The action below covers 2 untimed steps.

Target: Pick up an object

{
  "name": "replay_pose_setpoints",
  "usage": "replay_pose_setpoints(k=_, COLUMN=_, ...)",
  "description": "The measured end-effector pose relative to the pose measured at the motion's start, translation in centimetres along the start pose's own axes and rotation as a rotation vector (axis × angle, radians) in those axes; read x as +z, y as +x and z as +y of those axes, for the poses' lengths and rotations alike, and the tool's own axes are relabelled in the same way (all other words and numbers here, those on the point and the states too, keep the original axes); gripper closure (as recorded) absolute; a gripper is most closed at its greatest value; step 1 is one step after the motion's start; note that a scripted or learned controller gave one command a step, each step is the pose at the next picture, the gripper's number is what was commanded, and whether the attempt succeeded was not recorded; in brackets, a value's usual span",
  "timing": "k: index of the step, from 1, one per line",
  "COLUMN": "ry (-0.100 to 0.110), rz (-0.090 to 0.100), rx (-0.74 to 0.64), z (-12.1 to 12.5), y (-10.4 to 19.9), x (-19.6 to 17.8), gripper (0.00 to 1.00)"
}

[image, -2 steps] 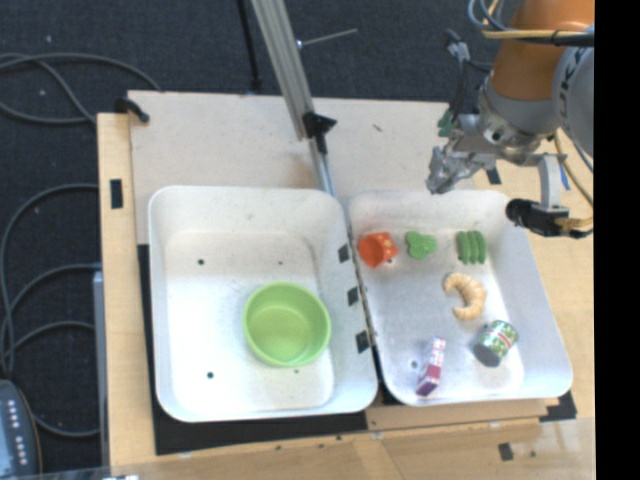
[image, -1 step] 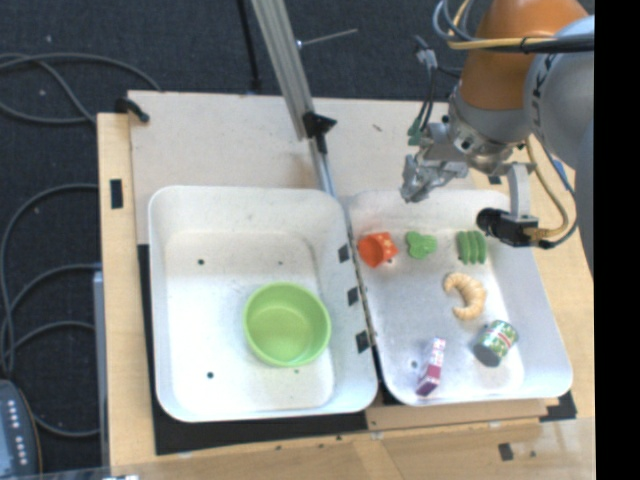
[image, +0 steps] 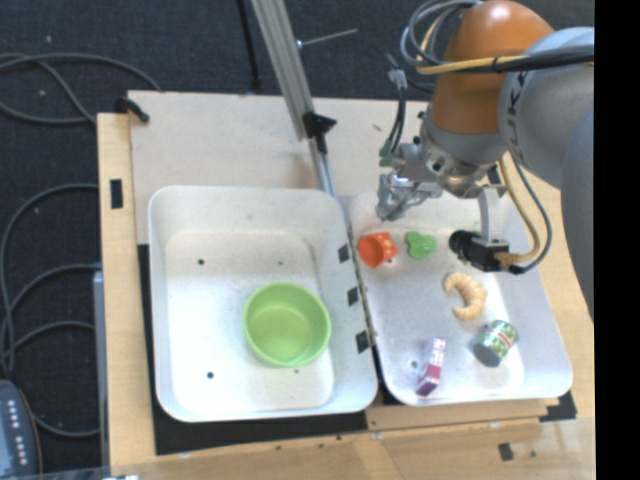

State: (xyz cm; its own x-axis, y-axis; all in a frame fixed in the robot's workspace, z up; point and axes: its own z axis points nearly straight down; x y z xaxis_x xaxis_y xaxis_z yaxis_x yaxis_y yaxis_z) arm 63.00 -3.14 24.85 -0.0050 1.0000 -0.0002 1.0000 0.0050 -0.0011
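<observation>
— Orange toy (image: 376, 249) lies upper left of right bin (image: 540, 318), just below claw (image: 395, 203). Step?
— Approach phase; nothing seen gripped. Claw spread vs. pressed: can't be told. Next: descent req'd, centred on toy, clear of bin wall.

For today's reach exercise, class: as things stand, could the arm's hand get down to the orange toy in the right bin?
Probably yes. The hand hangs just above and beside the orange toy, with nothing lying over it. The bin's wall at the toy's left and the green piece on its other side may crowd the approach.
</observation>
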Motion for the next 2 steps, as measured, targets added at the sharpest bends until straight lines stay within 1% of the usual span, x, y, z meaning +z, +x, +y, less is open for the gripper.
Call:
replay_pose_setpoints(k=1, ry=0.0, rz=0.001, rx=-0.002, z=-1.2, y=5.4, x=0.9, gripper=1.0)
replay_pose_setpoints(k=2, ry=0.0, rz=0.001, rx=-0.001, z=-3.2, y=9.8, x=1.7, gripper=1.0)
